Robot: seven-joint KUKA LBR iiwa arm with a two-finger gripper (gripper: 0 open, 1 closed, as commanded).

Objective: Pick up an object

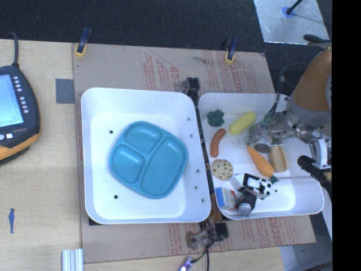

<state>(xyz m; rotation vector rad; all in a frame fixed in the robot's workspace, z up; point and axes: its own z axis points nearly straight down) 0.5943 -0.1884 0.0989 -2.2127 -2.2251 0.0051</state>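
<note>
Far left edge of bench: black-and-orange teach pendant [14, 114], partly cut off. Cardboard sheet [169, 66] lies under both bins, held at its far edge by two clamps with blue handles [83, 41].

Left bin [96, 103]: blue three-compartment plate [149, 159] about centred on the bin floor, nothing on it.

Right bin [307, 199], left to right: red sausage [217, 142] near the bin's left wall, dark green broccoli-like piece [215, 117] toward the far-left corner, round chocolate-chip cookie [222, 169] below the sausage. At the near-left corner a small tube or packet [225, 197] with a black-and-grey item [246, 202] just beside it. Yellow corn cob [242, 122] near the far edge, tilted. Black-and-white cow-patterned toy [258, 184] near the near edge. Orange carrot [260, 161] lies diagonally mid-bin; tan bread-like block [278, 158] just right of it, touching or nearly so.

Gripper [264, 140] sits low over mid-bin, arm entering from the right edge. Carrot's upper end is directly under or touching the gripper tip; corn just left of it. Cannot tell the jaw state; metal parts blur together. Nothing clearly between the fingers.
</note>
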